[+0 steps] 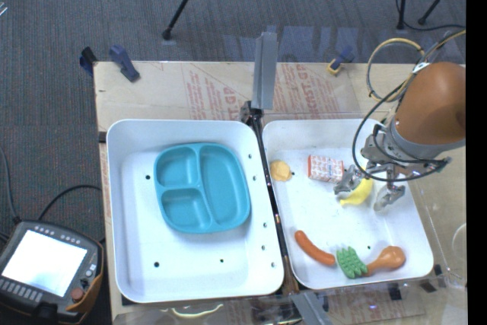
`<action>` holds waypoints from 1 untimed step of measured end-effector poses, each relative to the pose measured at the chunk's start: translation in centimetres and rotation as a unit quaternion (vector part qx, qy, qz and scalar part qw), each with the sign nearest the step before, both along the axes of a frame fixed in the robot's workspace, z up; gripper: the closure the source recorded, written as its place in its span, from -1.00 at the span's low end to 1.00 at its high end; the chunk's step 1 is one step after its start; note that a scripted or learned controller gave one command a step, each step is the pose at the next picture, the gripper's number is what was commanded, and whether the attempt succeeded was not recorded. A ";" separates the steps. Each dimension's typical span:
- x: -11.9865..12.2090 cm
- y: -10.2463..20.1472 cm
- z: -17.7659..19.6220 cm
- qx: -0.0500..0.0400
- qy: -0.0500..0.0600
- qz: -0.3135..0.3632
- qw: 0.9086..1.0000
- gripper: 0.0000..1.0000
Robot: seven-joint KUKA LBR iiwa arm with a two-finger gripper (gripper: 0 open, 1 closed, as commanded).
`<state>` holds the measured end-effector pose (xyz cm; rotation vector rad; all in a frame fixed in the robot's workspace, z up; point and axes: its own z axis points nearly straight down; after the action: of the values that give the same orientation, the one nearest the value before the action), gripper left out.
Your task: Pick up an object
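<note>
Two white bins sit side by side on the desk. The left bin (129,255) holds a blue plate (202,187) with three parts, lying near the middle. The right bin (415,236) holds the toys. The arm (430,106) comes in from the right edge and hangs over the right side of this bin. Its jaws (370,189) point down and are spread apart, one finger on each side of a yellow banana (356,195). The banana lies flat on the bin floor, right between the two fingers, and I cannot tell if they touch it. Just to the left of the banana is a small red and white packet (326,167), near the back edge of the bin. Further left, close to the wall between the two bins, is a small round yellow-orange thing (281,171). Along the front edge of the right bin lie an orange sausage (315,248), a green spiky toy (351,262) touching it, and a brown drumstick (385,259) just beside the green toy. A tablet (46,266) with a bright screen sits on the floor off the front left corner of the desk.
</note>
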<state>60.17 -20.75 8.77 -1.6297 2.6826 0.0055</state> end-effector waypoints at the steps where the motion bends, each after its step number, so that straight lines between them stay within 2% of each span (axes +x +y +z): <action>1: 0.1 0.1 1.1 0.002 -0.002 -0.003 1.000 1.00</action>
<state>60.30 -20.63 9.86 -1.6190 2.6835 0.0083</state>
